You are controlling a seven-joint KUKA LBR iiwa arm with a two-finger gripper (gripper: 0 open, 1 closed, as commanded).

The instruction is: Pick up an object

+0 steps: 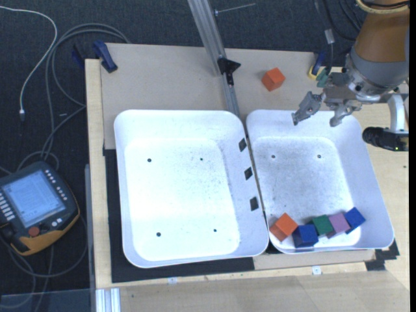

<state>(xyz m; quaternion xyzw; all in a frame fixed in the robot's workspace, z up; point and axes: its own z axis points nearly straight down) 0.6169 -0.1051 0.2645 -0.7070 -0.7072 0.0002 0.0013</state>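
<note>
five blocks crowd the near edge of the right bin: orange block, blue block, green block, purple block, another blue cube. over the bin's far rim the gripper hangs spread wide, holding nothing. beyond, an orange cube sits on the bench.

- Five small cubes lie in a row along the near edge of the right-hand bin.
- Orange cube sits leftmost, touching a dark blue cube.
- Green cube, purple cube and another blue cube follow rightward.
- A separate orange cube rests on the bench beyond the bins.
</note>
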